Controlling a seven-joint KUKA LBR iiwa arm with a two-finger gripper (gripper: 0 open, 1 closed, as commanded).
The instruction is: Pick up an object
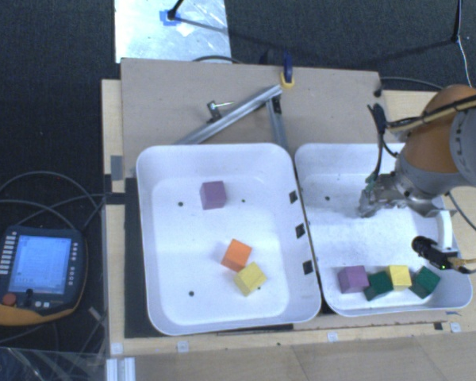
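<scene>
Grey arm (470,145) with an orange band (432,137), black cables and metallic wrist.

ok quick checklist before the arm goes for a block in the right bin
1. Gripper over the right bin: ok.
2. Gripper above a block: not ok; it sits over bare floor, away from the row.
3. Targets present: ok; purple block, dark green block, yellow block and green block line the near wall.
4. Blocks spaced for fingers: not ok; they look to be touching.
5. Finger state: cannot tell.
</scene>
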